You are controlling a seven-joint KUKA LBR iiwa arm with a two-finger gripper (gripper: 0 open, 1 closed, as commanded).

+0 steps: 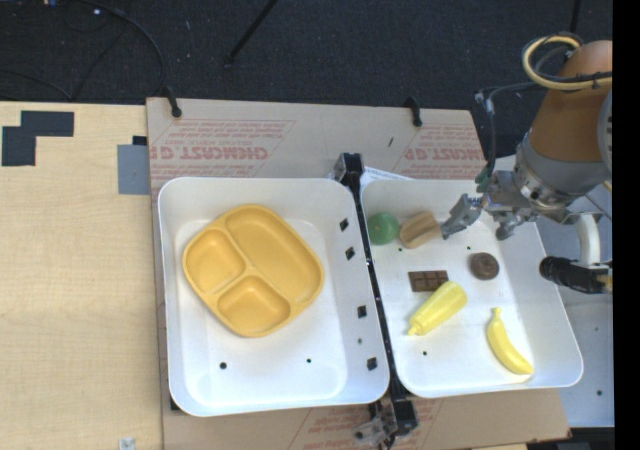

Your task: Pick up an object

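Observation:
My gripper [483,224] hangs over the back of the right bin [560,363], its fingers spread open with nothing between them. Just left of the near finger [460,218] lies a tan bread-like piece [420,230], beside a green ball [383,228]. Below the gripper sits a small brown round cookie [484,266]. A dark brown chocolate bar [428,281] lies further left. A yellow squeeze bottle [438,309] and a yellow banana [507,342] rest toward the front of that bin.
The left bin [200,378] holds a yellow divided plate [252,269]. A black divider bar [366,278] runs between the two bins. Cardboard [300,143] lies behind them.

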